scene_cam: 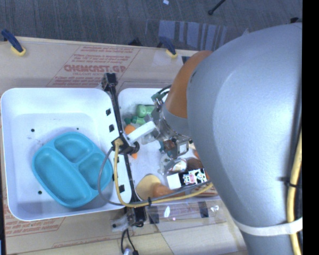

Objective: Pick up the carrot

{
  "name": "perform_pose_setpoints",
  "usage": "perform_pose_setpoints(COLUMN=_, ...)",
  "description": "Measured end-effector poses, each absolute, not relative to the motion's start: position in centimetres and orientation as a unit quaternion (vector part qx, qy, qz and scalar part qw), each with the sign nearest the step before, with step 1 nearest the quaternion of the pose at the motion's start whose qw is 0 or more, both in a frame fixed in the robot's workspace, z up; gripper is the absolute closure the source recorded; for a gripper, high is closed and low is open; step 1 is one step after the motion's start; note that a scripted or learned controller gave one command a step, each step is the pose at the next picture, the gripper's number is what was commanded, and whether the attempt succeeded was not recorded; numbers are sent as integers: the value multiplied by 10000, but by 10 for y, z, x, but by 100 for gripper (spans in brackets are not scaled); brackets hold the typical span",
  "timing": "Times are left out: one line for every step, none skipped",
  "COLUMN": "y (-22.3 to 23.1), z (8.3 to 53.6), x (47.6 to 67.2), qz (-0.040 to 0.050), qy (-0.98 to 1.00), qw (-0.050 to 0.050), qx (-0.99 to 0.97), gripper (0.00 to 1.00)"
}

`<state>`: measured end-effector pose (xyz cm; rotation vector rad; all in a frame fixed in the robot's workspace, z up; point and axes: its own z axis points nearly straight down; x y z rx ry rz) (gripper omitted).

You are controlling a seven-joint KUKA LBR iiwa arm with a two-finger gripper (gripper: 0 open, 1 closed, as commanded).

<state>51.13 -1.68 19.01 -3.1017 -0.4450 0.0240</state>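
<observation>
Arm [244, 121] reaches in from the right over the right bin [143, 95], covering most of it. Hand [173, 145] sits low in that bin; open or closed — can't tell, wrist blocks it. Carrot [129, 128], orange, lies at the right bin's left wall, next to a green item [144, 111], apart from the hand. Left bin [21, 137] holds a blue divided plate [69, 166]. Tan rounded item [149, 186] near right bin's front. Cardboard-topped table [90, 65] underneath.

- A blue divided plate [68, 168] lies in the left white bin [21, 102].
- A green object [144, 111] sits in the right bin [133, 95].
- Blue-and-yellow clamps [13, 42] grip the cardboard sheet [90, 65].
</observation>
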Motion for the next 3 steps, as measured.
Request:
perform_pose_setpoints(y=15, z=191, x=542, qz=53, qy=-1079, qw=21, qx=-9941, gripper=0)
perform_pose_setpoints(y=10, z=190, x=477, qz=69, qy=-1202, qw=24, qx=-9927, gripper=0)
perform_pose_setpoints(y=12, z=200, x=477, qz=99, qy=-1259, qw=60, qx=-9920, gripper=100)
